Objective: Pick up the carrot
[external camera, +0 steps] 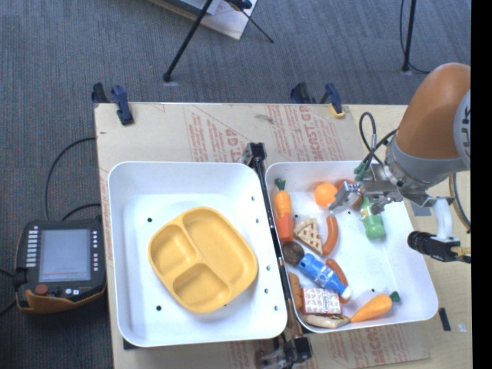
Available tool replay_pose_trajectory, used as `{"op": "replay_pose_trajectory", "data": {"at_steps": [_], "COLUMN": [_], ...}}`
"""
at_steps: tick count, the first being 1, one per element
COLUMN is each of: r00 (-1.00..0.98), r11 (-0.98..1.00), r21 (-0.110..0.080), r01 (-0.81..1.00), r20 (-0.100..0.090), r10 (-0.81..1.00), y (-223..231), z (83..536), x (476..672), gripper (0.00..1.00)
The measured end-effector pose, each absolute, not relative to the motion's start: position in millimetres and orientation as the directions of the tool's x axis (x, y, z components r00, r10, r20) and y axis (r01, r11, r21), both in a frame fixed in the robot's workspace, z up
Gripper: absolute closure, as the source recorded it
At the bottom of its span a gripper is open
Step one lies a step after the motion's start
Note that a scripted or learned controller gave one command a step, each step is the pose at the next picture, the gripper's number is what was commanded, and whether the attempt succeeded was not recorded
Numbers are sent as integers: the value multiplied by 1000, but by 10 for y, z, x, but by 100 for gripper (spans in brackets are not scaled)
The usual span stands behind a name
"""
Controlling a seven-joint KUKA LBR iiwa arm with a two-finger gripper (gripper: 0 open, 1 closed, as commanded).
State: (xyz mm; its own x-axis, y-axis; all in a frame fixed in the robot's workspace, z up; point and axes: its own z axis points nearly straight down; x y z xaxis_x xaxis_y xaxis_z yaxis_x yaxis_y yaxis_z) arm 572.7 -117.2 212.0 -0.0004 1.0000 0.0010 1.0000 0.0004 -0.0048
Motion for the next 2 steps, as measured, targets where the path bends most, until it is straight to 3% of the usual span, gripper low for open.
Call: {"op": "replay_pose_trajectory", "data": {"at_steps": [1,2], "r00": [-46,239], "r11": [46,-239], "r21": [-8,-8], "r01": [999,971], "r20": [2,0], "r10": [999,971], "y": [-952,-876], "z": [1111,836], "x": [6428,6428], "gripper": [0,0]}}
